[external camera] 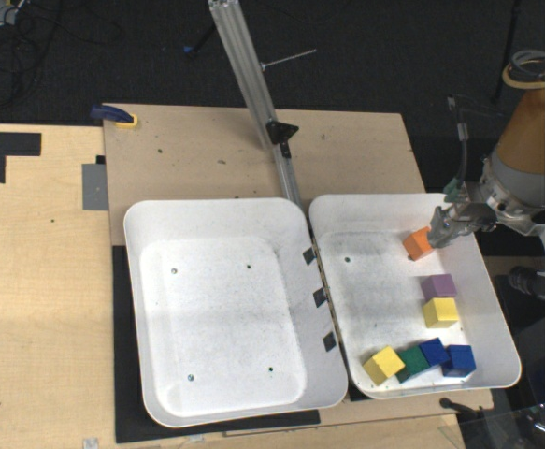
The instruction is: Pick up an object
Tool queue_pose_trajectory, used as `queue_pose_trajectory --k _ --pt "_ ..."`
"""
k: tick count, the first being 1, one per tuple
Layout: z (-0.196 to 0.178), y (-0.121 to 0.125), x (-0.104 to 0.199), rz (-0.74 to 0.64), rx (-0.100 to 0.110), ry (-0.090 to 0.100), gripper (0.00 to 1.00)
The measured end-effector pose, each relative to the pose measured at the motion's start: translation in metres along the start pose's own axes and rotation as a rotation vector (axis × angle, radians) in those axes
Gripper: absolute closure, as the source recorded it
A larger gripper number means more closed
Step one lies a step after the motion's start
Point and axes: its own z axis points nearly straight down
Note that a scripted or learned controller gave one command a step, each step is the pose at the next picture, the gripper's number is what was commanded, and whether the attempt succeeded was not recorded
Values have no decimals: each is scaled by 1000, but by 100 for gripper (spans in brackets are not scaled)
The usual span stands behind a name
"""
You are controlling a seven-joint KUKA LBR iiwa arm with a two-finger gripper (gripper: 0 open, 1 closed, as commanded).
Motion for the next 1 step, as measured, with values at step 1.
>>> queue_pose_trajectory --k 1 --pt "-53 1 -1 -8 0 0 100"
